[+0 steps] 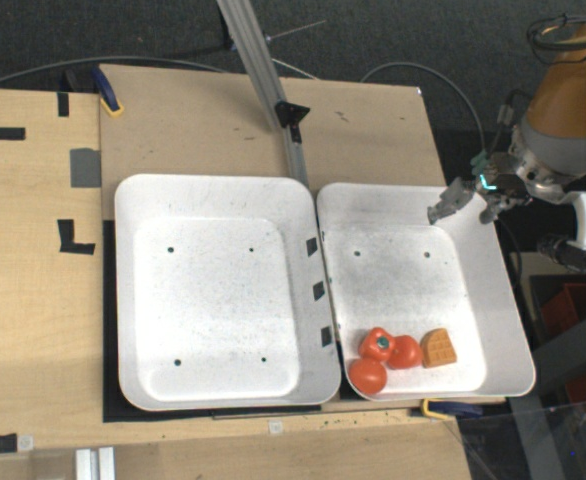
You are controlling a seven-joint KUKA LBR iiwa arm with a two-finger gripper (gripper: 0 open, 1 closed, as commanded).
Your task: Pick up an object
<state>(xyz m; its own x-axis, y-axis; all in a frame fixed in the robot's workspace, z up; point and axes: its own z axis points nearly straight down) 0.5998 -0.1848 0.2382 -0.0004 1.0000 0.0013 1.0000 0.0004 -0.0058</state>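
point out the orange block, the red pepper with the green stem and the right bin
orange block point(438, 348), camera view, its top face
red pepper point(377, 344), camera view, beside its green stem
right bin point(393, 268), camera view, bare speckled floor

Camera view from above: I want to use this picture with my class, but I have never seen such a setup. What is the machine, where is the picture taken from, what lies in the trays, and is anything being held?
The picture comes from one fixed camera above a wooden bench, looking down at a slant. The machine is a robot arm, grey with an orange band, reaching in from the right. At its end is a two-finger gripper, hovering over the far corner of the right shallow white bin. Nothing shows between its fingers, so it holds nothing. Beside that bin sits the left shallow white bin. In the right bin's near edge lie three small red rounded toys, clustered together, and a small orange-brown block beside them.
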